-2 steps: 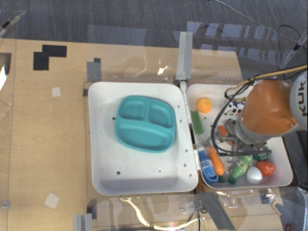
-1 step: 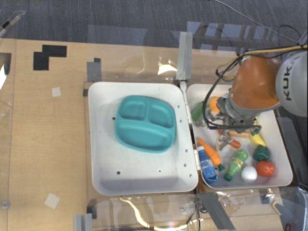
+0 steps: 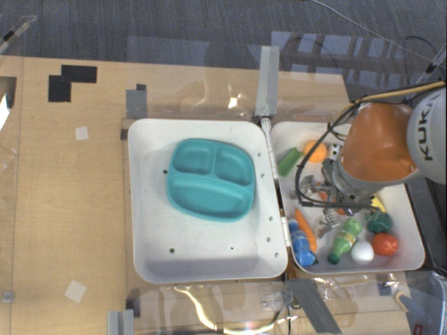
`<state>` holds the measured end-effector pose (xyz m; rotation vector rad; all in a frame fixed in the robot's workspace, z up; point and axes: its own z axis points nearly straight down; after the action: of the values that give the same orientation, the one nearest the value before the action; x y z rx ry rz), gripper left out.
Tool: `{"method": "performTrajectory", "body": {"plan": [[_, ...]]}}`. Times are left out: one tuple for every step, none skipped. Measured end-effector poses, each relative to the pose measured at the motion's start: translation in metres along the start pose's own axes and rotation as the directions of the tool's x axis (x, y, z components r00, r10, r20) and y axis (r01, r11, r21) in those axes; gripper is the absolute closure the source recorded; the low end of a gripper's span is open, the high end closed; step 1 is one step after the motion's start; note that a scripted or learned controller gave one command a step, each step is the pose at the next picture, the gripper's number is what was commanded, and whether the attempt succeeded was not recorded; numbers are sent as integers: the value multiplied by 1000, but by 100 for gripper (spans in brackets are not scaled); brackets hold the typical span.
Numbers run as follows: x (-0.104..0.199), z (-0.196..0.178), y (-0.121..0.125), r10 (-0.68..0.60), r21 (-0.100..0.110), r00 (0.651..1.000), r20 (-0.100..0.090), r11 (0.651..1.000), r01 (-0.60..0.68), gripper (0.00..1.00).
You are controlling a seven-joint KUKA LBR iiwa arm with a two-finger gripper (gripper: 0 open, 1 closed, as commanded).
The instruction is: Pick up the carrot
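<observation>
The grey arm's two-finger gripper (image 3: 334,208) hangs low over the right-hand shallow white bin (image 3: 417,253); whether its fingers are parted or closed cannot be told, and nothing is seen between them; the slim orange carrot (image 3: 303,227) lies just to their left and a little nearer the camera, touching a blue bottle (image 3: 302,246); a green bottle (image 3: 343,238) and a white egg-shaped ball (image 3: 362,251) crowd in just beyond; a descent could catch a neighbour or nudge the carrot against the bin wall.
</observation>
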<state>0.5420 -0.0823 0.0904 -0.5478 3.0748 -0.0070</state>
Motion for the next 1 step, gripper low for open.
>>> {"method": "performTrajectory", "body": {"plan": [[-66,3,-30,0,-2,1000,-3,1000,0,0]]}}
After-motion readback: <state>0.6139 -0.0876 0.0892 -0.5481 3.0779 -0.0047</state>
